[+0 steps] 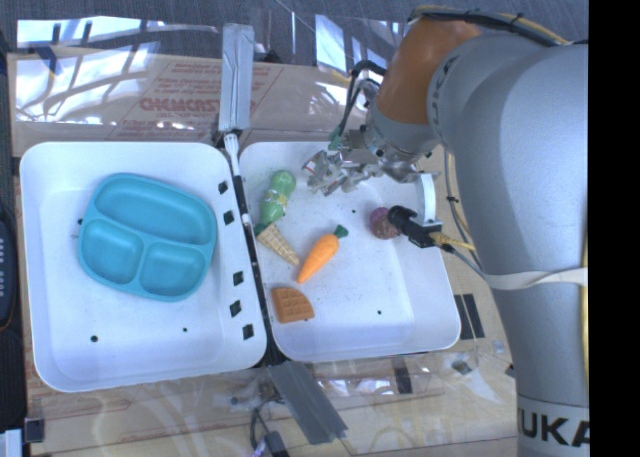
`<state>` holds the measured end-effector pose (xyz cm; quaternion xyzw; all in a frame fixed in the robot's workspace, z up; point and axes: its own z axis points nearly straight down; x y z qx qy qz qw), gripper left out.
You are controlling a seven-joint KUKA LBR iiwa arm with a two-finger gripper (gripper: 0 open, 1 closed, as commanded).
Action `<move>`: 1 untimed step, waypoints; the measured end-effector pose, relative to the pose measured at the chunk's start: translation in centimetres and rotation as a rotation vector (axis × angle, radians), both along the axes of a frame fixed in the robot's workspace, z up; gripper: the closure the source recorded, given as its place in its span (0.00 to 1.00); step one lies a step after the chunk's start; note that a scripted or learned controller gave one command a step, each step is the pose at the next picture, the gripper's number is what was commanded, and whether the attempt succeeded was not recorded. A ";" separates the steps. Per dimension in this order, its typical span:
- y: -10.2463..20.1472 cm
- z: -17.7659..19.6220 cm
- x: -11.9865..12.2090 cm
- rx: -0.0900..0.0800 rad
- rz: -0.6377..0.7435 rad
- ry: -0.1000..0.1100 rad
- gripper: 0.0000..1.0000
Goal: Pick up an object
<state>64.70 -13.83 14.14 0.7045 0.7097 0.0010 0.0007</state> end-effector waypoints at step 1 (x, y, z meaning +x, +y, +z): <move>-2.2 8.1 -4.0 -0.002 -0.001 -0.004 1.00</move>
